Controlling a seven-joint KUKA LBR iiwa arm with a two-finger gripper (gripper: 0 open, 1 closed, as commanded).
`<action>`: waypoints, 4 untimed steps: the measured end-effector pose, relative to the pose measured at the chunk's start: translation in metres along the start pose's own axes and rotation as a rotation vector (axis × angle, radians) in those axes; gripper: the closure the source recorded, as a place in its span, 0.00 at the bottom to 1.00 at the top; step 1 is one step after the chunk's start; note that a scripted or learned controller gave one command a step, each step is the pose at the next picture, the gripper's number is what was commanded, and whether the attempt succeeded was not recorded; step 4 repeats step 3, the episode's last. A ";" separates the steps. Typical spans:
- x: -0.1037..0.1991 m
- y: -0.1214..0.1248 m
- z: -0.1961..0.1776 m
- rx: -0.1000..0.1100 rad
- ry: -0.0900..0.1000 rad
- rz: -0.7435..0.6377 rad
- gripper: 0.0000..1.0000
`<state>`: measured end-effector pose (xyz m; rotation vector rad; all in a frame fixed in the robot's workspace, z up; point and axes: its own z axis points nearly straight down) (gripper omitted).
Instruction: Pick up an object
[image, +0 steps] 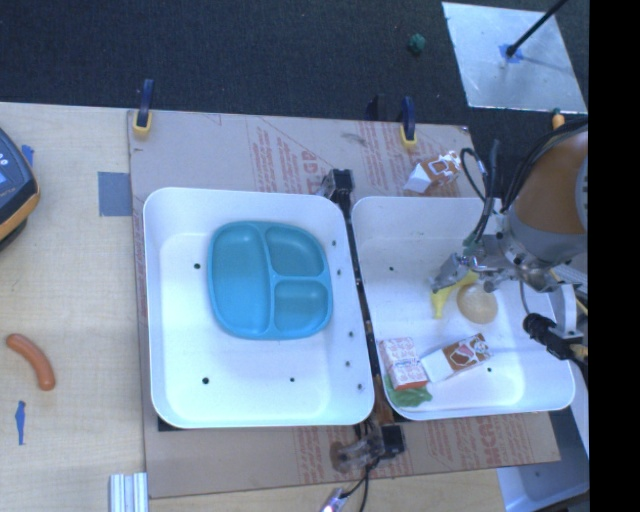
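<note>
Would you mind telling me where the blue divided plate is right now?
In the camera view, the blue divided plate lies in the left white bin, toward its upper middle, across the bin divider from the right bin holding the small food packets.

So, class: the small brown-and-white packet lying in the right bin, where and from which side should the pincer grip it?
Probably from straight above, across the short width of the brown-and-white packet. It lies flat and slanted on the floor of the right bin, so turn the pincer to match that slant. Grip its right half, since its left end lies against the red-and-white carton.
</note>
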<state>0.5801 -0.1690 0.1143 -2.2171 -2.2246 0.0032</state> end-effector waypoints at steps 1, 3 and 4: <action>0.039 0.008 0.023 0.002 0.001 -0.002 0.00; 0.110 0.025 -0.079 -0.001 0.002 -0.001 1.00; 0.110 0.025 -0.079 -0.001 0.002 -0.001 1.00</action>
